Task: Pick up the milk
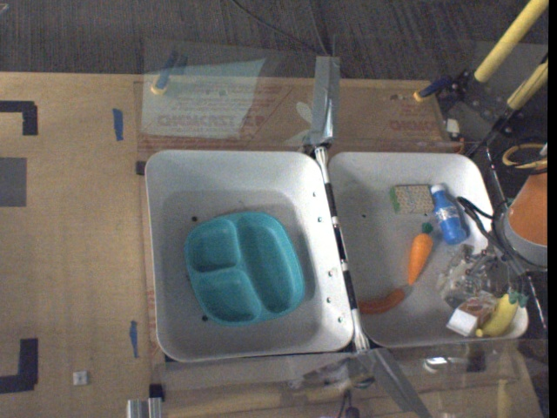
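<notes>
In the camera view, the left bin holds a teal divided plate. The right bin holds a blue-and-white bottle, which I take to be the milk, lying near the bin's far right side, just beside a carrot. A sausage and a banana lie nearer the front.

The arm hangs over the bin's right edge, with the pincer low, near the front right corner, apart from the bottle. I cannot tell how the pincer stands. The bottle rests in the bin, so the pick is not yet done: reach, grasp and lift all remain.
</notes>
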Tool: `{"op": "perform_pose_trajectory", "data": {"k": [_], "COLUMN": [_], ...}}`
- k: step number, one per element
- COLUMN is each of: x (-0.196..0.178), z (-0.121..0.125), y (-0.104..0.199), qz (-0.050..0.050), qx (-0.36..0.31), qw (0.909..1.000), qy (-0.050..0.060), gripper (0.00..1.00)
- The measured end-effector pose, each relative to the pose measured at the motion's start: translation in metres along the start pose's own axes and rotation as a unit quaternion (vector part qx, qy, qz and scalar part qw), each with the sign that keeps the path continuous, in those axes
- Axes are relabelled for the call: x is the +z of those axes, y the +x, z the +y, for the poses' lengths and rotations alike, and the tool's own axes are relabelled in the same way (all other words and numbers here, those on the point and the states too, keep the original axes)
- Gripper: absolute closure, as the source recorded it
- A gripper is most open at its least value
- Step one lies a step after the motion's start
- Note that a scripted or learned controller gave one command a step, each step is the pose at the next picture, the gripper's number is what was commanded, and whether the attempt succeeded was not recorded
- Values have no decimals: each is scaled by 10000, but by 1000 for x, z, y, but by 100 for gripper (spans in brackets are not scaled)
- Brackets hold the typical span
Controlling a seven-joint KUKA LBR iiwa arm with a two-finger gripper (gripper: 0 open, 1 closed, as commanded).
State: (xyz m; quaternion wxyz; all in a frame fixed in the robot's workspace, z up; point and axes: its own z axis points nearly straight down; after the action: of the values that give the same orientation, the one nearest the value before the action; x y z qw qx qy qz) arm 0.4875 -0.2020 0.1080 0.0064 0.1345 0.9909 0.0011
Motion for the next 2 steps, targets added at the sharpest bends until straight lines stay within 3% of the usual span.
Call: {"op": "perform_pose_trajectory", "data": {"k": [1, 2], "x": [13, 19], "z": [-11, -1], "y": [-2, 3], "qz": [37, -9], "qx": [3188, 1549], "qw": [9478, 9879], "qy": [-49, 24], "gripper": [100, 100]}}
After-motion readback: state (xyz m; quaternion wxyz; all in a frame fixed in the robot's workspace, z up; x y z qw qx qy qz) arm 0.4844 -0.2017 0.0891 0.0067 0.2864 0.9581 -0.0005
